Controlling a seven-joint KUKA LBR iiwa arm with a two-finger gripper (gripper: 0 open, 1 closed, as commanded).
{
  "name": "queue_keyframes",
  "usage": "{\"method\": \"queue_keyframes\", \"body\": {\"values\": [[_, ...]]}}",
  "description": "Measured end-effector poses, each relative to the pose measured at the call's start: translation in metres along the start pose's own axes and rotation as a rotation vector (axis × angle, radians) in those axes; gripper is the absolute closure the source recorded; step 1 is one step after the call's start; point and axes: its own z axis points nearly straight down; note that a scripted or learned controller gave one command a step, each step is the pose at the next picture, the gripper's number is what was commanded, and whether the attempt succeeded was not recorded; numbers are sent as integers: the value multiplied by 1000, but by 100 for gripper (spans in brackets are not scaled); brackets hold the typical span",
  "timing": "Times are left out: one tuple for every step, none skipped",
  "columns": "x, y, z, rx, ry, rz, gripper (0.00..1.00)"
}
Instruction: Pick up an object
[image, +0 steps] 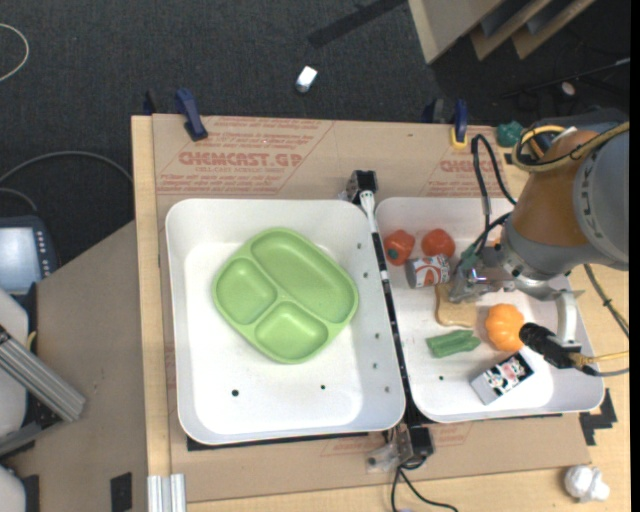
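1. your claw (464, 285) hangs low in the right white bin (560, 400); you cannot tell how wide it stands or whether it grips anything.
2. the flat tan slab (452, 312) lies just under it: likely light and stiff, so take it across its narrow edges.
3. the round orange ball (503, 326) beside it would probably roll.

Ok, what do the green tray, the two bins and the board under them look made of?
Green tray: probably moulded plastic, matte to slightly satin, one even colour with soft rounded compartment edges. Bins: likely thin formed plastic, smooth white with rounded corners and a faint sheen. Board: looks like cardboard or fibreboard, flat tan with red printed lettering; which one is hard to tell.
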Motion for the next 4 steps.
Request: {"method": "queue_keyframes", "body": {"values": [[-9, -56, -6, -12, -5, 0, 100], [-83, -15, -5, -11, -8, 0, 100], [-82, -15, -16, -14, -11, -1, 100], [15, -11, -22, 2, 2, -11, 100]]}}
